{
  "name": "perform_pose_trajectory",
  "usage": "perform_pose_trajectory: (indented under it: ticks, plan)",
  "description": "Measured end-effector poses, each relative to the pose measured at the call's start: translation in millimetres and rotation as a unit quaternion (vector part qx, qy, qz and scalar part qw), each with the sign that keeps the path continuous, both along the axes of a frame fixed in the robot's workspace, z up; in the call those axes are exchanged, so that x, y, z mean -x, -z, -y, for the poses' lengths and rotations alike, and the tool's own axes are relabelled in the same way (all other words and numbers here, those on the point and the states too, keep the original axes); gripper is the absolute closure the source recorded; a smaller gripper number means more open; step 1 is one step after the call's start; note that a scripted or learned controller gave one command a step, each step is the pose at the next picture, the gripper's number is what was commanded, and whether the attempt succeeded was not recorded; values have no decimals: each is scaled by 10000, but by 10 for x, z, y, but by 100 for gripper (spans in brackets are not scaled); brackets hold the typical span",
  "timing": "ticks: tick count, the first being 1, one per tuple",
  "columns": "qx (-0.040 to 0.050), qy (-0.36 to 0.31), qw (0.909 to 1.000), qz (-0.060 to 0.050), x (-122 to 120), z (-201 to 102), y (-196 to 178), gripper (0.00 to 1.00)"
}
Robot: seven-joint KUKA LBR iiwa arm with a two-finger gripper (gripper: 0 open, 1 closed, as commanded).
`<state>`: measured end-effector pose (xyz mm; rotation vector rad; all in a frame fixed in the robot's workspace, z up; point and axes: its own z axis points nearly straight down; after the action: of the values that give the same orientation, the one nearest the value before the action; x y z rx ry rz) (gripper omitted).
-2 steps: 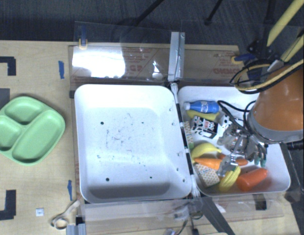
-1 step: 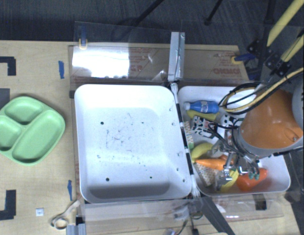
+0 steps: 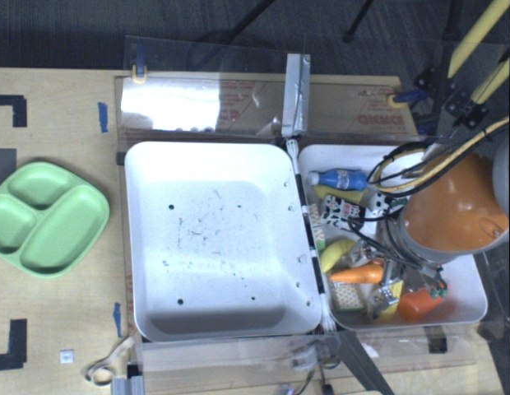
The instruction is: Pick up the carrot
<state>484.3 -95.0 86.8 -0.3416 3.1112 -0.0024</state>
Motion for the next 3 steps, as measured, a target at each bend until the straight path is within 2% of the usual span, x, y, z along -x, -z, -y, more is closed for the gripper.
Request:
perform_pose_trajectory:
  ticks: [1, 2, 3]
  plan:
    - [-36, 2496, 9683, -25, -197, 303, 8, 0]
    - [-20, 579, 9983, -52, 30, 295, -646, 0]
    - [-13, -562, 9984, -45, -153, 854, -228, 0]
